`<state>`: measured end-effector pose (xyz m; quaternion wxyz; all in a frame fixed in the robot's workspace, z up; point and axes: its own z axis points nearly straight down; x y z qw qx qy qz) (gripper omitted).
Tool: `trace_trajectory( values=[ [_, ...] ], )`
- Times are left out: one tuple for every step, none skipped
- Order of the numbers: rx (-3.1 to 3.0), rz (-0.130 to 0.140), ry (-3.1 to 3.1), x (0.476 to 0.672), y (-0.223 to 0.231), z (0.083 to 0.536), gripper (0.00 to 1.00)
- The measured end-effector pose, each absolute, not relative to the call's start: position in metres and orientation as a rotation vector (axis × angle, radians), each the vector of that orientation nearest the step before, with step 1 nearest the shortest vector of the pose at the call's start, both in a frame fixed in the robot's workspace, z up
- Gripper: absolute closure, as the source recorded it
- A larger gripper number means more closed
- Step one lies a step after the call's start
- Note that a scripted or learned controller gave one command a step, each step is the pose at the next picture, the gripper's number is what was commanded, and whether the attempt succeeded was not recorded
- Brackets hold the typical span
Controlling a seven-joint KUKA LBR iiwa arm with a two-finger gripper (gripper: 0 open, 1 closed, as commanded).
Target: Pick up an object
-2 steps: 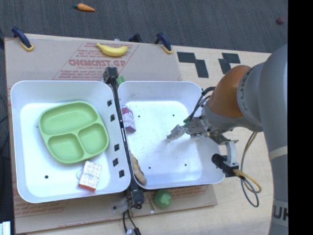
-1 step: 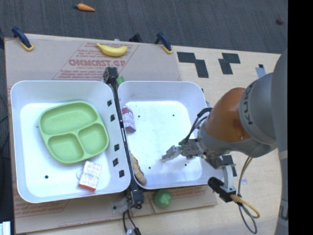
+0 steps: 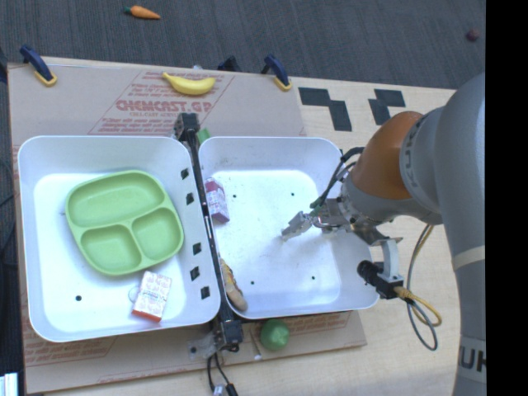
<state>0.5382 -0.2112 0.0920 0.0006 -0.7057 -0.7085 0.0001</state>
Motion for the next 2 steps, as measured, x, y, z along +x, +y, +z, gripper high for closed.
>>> trace_trajectory(
  values=[
    [-2.215,-0.001,-2.225,0.599,-0.210,0.092,0.00],
    [-2.215,-0.001,-2.226,0.648,-0.210,0.092,0.00]
  ],
)
